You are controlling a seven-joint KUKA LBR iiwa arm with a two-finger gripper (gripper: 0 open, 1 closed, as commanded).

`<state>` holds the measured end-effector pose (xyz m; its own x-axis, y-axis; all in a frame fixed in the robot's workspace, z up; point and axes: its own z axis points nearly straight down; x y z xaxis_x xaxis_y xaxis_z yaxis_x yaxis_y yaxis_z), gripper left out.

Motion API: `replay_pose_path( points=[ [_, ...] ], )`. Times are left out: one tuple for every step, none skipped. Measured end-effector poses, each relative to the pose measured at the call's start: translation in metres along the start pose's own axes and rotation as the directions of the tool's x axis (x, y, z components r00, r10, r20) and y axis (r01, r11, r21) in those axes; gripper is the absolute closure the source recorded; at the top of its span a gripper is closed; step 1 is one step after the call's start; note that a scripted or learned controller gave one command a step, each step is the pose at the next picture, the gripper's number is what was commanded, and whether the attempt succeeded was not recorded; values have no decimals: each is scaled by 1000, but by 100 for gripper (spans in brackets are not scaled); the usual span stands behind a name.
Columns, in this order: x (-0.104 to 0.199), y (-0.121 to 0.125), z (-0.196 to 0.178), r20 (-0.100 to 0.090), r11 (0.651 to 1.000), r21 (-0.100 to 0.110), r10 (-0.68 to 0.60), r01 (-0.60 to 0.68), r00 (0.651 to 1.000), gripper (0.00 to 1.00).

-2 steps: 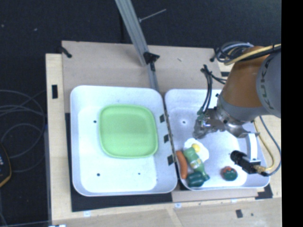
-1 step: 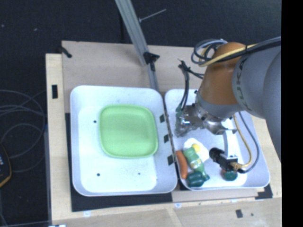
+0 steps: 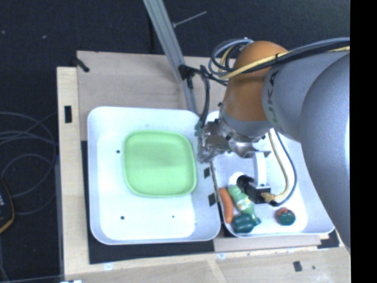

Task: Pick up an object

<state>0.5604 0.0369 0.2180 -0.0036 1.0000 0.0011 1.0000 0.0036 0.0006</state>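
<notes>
My gripper (image 3: 207, 145) hangs under the orange-banded wrist, over the rim where the two bins meet, at the upper left of the right bin (image 3: 306, 226). Most of it is hidden by the arm. In the right bin's near corner lie an orange carrot (image 3: 227, 204), a light green piece (image 3: 240, 197), a dark teal piece (image 3: 245, 221) and a small teal and red ball (image 3: 285, 216). These lie below the gripper in the view and apart from it. I see nothing held in it.
The left bin (image 3: 106, 217) holds a light green square plate (image 3: 159, 163) near its middle. A grey metal pole (image 3: 168, 37) slants down from the top to the bins' far edge. The arm covers most of the right bin.
</notes>
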Motion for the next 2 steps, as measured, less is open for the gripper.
replay_pose_path(
  points=[
    [46,12,-13,0,1000,-1,0,0,1000,100],
    [44,12,-13,2,1000,0,4,-4,1000,0]
  ],
)
